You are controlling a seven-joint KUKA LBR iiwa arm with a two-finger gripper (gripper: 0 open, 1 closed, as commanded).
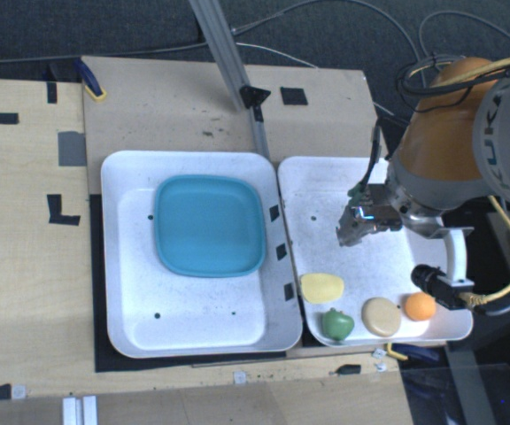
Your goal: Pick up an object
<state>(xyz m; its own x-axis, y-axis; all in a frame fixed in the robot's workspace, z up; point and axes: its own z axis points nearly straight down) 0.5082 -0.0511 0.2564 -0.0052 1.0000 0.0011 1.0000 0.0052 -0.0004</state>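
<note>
Filling most of the left bin (122, 326), a smooth teal plate (209, 225) with rounded corners lies flat. Over the right bin (308, 180) hangs the gripper (354, 229); how far its fingers are parted cannot be told, and nothing shows between them. Along that bin's near edge, below the gripper and apart from it, lie a yellow oblong piece (322, 286), a beige rounded lump (381, 316), a green lumpy item (336, 325) and a small orange ball (420, 306).
</note>
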